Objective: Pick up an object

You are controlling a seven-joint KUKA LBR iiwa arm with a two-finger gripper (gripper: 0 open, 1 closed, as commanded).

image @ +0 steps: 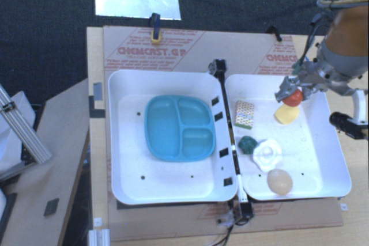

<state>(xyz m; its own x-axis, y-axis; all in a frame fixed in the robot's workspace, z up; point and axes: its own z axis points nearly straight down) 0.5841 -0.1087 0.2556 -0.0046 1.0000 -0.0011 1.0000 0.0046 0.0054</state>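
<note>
My gripper (290, 93) hangs over the far side of the right bin (323, 141), reaching in from the right. A small red object (294, 99) sits between its fingertips, and the gripper is shut on it. Just below it a pale yellow object (286, 114) lies on the bin floor. Also in this bin are a speckled card-like packet (244, 114), a dark green lump (248, 144), a white flat piece (267, 154) and a beige egg-shaped object (279, 181).
The left bin (124, 141) holds a blue divided tray (179, 128). A black divider with clips (226, 124) runs between the bins. A second black part of the arm (347, 123) juts in over the right bin's right rim.
</note>
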